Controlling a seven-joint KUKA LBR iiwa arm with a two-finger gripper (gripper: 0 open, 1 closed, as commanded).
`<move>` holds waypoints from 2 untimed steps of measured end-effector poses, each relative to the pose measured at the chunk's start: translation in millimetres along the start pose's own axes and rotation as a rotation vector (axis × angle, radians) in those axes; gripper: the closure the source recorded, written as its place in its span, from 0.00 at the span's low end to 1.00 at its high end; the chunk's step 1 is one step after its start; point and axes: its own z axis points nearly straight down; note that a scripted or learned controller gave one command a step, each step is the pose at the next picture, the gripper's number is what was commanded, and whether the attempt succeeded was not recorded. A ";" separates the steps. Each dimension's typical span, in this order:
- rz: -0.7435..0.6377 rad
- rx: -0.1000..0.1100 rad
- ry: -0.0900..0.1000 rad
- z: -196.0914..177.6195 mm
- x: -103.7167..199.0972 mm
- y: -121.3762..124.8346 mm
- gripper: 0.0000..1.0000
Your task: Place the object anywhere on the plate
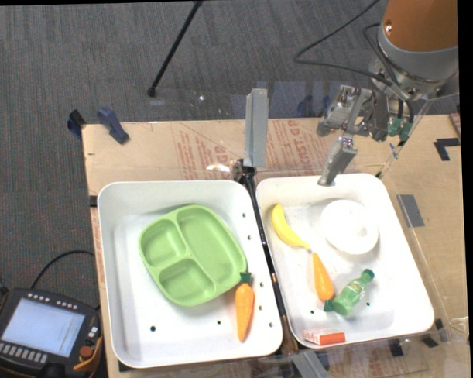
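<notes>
While the arm point(417, 31) is hanging at upper right, its gripper point(336, 164), grasp state unreadable, is slanting down-left; a carrot point(244, 310) is lying beside the plate point(192, 254), leaves pointing up.

A light green plate point(194, 255) is lying in a white bin point(114, 227). Two carrots point(244, 310) are showing orange with green tops, the banana point(285, 227) yellow, the bottle point(352, 294) green, the round dish point(350, 227) white. The surface point(181, 151) is showing brown with red print.

Green 3-compartment plate point(192, 254) lies flat, orange carrot point(244, 309) touching its corner
</notes>
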 end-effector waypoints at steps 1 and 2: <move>0.108 0.001 0.002 -8.9 -68.3 -37.4 0.00; 0.533 0.008 0.011 254.6 -35.9 28.0 0.00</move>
